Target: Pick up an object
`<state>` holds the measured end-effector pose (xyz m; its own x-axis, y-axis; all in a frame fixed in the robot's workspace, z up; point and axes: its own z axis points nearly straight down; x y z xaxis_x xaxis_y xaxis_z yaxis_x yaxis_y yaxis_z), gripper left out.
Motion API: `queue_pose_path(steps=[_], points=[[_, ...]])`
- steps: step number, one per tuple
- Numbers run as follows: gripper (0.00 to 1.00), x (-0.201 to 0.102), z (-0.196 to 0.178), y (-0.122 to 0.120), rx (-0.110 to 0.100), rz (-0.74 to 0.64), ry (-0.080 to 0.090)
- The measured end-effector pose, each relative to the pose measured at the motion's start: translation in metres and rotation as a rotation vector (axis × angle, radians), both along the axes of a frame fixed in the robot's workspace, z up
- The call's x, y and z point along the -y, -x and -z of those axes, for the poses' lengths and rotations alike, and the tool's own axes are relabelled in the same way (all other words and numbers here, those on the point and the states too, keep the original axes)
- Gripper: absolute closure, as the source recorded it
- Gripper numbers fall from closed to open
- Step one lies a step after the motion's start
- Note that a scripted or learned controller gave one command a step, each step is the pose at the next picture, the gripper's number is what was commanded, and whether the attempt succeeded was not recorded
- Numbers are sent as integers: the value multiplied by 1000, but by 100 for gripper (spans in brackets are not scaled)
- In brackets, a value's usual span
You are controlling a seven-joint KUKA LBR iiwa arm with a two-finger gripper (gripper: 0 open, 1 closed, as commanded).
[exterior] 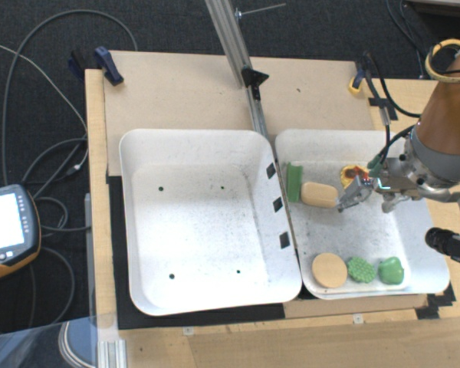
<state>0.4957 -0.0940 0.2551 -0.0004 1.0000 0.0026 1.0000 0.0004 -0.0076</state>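
Grey arm, orange band, metal pincer

Even bright overhead light, soft faint shadows, mild glare on white bins, slightly grainy

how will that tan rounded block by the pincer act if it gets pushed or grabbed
The tan block has rounded ends, so it may roll or slide off rather than stay put. It looks small and probably light. The green piece touching its left side could brace it against a push from the pincer.

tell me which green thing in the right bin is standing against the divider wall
The flat green block at the right bin's left wall, beside the tan piece. The other two green things lie along the front edge.
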Motion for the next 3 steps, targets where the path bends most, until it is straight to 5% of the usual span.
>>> queue_pose_path(steps=[1,3], points=[[0,0,-2,-1,6,0,1],[0,5,90,-2,-1,2,0]])
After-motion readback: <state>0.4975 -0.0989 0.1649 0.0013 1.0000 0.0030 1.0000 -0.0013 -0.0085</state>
